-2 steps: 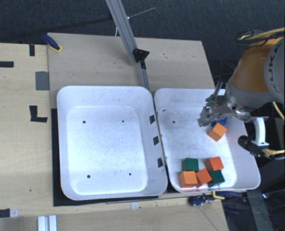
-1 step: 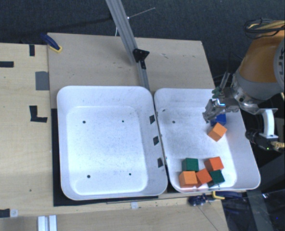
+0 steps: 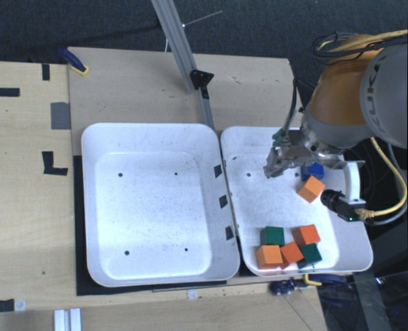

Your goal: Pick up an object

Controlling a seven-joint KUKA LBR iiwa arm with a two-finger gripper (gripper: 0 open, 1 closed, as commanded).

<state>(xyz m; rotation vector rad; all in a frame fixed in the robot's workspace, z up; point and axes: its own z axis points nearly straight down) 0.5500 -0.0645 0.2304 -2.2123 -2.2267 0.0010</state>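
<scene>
The gripper (image 3: 278, 163) hangs over the upper part of the right bin (image 3: 249, 185), its dark fingers pointing down toward bare white floor. From above, the fingertips merge into one dark mass, so whether they stand open or closed cannot be told, and nothing can be made out between them. Above it the wrist widens into the grey body and the orange band of the arm (image 3: 342, 102), which reaches in from the right.

Just beside the gripper, to its right, lies an orange block (image 3: 311, 189), tilted on its corner, with a blue block (image 3: 314, 172) partly tucked under the wrist. Near the bin's lower edge sits a tight cluster: a green block (image 3: 273, 236), an orange cube (image 3: 269, 256), another orange block (image 3: 291, 252), a third orange block (image 3: 307, 234) and a dark green block (image 3: 310, 254), several of them touching. The left bin (image 3: 152, 202) holds no blocks.

The step in hand looks like the approach (no grasp is evident yet). The next move probably calls for centring over one block, most plausibly the lone orange one, since the crowded cluster leaves little room for fingers, then descending squarely.
</scene>
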